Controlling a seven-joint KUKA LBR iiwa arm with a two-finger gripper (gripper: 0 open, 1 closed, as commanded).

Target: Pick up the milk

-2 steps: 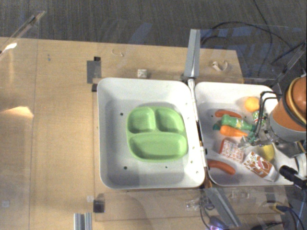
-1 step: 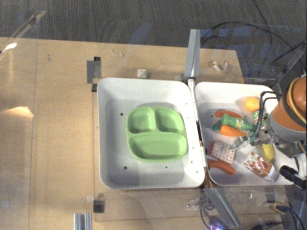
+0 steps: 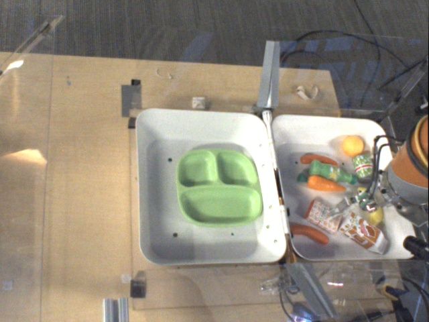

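Milk not picked yet, judging by the layout: the milk carton (image 3: 362, 232) lies flat on the floor of the right bin (image 3: 295, 136), lower right of the frame, beside a second small carton (image 3: 320, 213) to its left. Arm (image 3: 410, 170) reaches in from the right edge, and the end effector (image 3: 365, 200) sits low over the clutter just above the milk, near a yellow item (image 3: 374, 215). Can't tell how it's set or whether it touches anything; too small and cluttered. Nothing visibly gripped. Left to do: close on the milk, then lift. Other stuff in that bin: carrot (image 3: 325, 185), sausage (image 3: 310, 233), orange (image 3: 352, 145). Left bin (image 3: 157, 180) has a green divided plate (image 3: 218, 186).
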